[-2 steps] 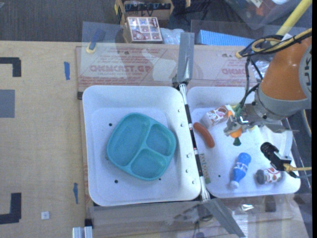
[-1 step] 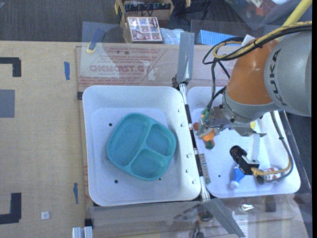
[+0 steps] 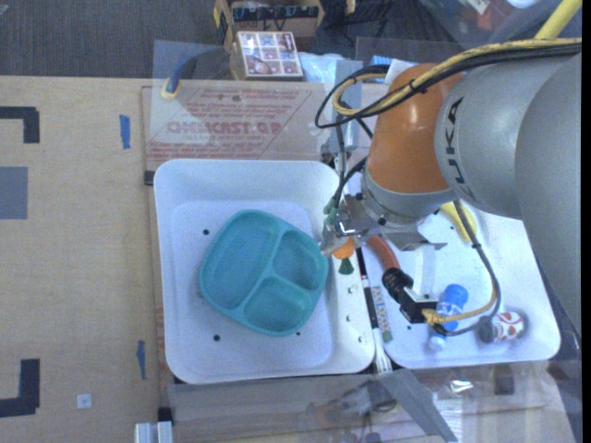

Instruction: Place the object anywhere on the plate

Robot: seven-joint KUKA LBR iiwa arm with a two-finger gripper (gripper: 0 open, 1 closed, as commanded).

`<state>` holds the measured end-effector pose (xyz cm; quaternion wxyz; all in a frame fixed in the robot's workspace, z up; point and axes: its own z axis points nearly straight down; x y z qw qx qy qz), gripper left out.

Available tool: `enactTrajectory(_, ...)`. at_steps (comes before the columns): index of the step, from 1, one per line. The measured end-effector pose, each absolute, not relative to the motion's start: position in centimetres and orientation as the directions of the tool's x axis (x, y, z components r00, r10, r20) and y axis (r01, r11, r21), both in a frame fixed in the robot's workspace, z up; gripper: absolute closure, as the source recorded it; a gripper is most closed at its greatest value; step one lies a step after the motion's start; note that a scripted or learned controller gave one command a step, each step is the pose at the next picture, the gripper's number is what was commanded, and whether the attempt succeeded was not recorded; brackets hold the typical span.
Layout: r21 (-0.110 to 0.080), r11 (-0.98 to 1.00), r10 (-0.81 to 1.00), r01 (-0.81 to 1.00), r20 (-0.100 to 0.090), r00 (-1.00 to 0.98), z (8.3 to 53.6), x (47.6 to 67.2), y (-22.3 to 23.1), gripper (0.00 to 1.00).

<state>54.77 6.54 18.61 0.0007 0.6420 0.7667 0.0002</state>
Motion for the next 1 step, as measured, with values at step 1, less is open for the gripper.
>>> enactTrajectory(1, 0.001, 0.176, 0.984, 0.984, -0.001, -0.176, 18.62, 54.77, 6.54, 0.00)
